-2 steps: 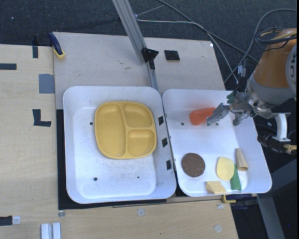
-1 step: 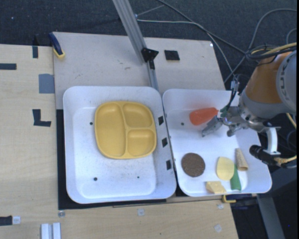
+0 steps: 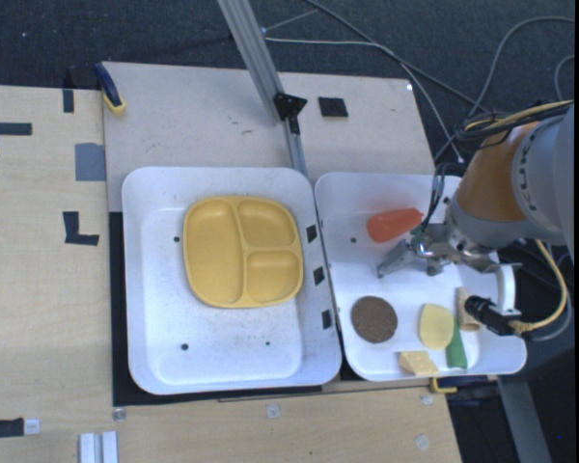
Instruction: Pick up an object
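**Bench Layout and Clearance, Left to Right**

Pale wood bench (image 3: pixel 39 287) surface fills the left of the view, marked with several dark tape patches. A blue-and-yellow item (image 3: pixel 109 88) lies near the upper left corner of the beige board under the bins; its type cannot be determined.

Left bin (image 3: pixel 154 355): holds one yellow divided plate (image 3: pixel 241 251), set toward the upper centre. Bare white floor remains along the bin's lower edge and left wall, giving open room there. A grey metal post (image 3: pixel 256 51) slants down from the top edge and ends at the gap between the two bins.

Right bin (image 3: pixel 343 201): contents sit close together.
- Orange-red object (image 3: pixel 396 223), upper centre, just beside the tool.
- Brown round disc (image 3: pixel 374 318), lower left, apart from the walls.
- Yellow piece (image 3: pixel 435 325), lower centre.
- Green piece (image 3: pixel 456 348), touching the yellow piece's right side.
- Small yellow block (image 3: pixel 417 362), at the lower rim.

Tool (image 3: pixel 405 258): positioned low in the right bin, between the orange-red object and the brown disc, fingers pointing left. Whether the fingers are spread or closed cannot be told, and nothing is seen between them.

The arm (image 3: pixel 521 186) covers the bin's right wall and part of its floor. Cables cross the dark floor above.
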Action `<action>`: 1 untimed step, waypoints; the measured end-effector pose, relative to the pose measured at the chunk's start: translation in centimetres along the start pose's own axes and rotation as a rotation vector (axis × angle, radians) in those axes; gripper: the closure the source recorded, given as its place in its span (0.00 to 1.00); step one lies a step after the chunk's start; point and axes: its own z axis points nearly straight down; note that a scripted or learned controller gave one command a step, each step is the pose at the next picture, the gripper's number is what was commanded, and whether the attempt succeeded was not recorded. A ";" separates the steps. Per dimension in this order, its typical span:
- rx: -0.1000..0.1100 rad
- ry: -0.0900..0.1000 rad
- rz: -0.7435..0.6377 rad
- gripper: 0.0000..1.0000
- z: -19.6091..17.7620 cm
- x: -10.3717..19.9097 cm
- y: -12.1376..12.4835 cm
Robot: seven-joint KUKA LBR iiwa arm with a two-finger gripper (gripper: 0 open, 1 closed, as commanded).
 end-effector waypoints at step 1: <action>-0.003 -0.001 0.000 1.00 -1.4 0.0 0.1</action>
